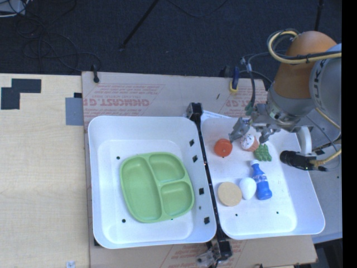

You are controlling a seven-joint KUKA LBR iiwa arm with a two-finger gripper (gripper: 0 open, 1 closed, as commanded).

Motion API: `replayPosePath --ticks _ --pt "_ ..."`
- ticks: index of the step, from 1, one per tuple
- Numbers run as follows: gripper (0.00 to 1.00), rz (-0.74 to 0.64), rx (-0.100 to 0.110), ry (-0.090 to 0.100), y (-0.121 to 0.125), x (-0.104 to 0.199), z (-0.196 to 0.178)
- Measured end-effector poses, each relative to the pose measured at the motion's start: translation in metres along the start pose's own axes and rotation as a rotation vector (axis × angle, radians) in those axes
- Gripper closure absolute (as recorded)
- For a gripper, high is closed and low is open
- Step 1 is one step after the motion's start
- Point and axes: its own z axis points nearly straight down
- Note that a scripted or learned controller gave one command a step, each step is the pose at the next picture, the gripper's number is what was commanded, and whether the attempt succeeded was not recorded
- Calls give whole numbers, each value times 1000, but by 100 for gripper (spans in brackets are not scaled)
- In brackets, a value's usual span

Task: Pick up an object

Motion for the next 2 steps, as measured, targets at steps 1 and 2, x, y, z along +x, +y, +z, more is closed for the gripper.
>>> replayPosePath --ticks 1,2 --pt "0 -1 -10 -1 2 0 -6" --pt "0 -2 -6 0 2 6 41"
